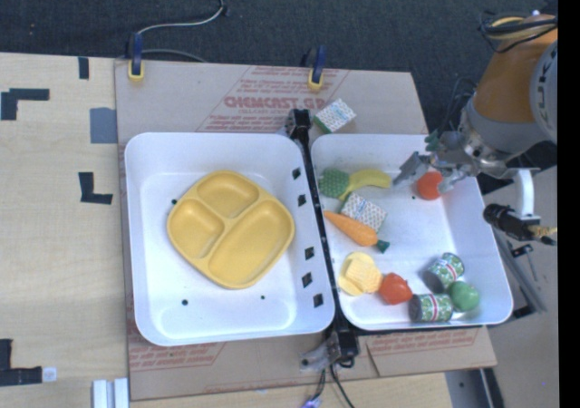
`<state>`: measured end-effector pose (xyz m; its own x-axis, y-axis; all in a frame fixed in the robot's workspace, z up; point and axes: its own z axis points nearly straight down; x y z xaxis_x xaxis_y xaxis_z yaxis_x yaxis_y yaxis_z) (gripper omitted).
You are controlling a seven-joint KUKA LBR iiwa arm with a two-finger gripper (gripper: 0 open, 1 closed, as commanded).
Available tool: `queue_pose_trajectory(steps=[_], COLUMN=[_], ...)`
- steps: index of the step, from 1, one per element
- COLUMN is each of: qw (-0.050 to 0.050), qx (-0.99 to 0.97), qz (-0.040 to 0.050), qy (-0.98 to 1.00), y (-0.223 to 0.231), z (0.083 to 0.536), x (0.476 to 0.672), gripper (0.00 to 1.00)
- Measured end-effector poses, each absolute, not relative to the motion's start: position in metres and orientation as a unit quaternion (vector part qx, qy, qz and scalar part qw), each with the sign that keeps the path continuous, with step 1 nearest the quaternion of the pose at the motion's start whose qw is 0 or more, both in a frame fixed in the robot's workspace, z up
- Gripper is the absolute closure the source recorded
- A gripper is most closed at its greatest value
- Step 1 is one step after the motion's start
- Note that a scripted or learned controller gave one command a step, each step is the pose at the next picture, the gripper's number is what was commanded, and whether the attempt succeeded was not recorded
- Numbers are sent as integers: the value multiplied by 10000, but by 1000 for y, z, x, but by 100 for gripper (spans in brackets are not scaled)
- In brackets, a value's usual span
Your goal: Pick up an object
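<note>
gripper (432, 170) over red tomato (429, 185); banana (369, 179) lies near.

I note the divided plate (231, 228) alone in the left bin (145, 243). Right bin (494, 243): carrot (352, 228) near the divider, sachet (364, 211) just behind it, banana (365, 180) further back. Two cans (437, 290) at the front right corner. The gripper (433, 168) sits over the bin's back right.

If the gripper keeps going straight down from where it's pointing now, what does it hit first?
Most likely the small red-orange object in the right bin. The gripper sits right over it, though height above it is unclear from this slanted view.
</note>
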<state>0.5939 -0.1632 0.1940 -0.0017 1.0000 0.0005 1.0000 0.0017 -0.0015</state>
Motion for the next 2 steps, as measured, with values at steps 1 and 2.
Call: queue_pose_trajectory(steps=[1,2], qw=[-7,-17], qx=[-7057,-7064], qz=[-25,-10], qy=[-7085,-7078], y=[-101,-108], z=[87,86], x=[562,645], gripper=[0,0])
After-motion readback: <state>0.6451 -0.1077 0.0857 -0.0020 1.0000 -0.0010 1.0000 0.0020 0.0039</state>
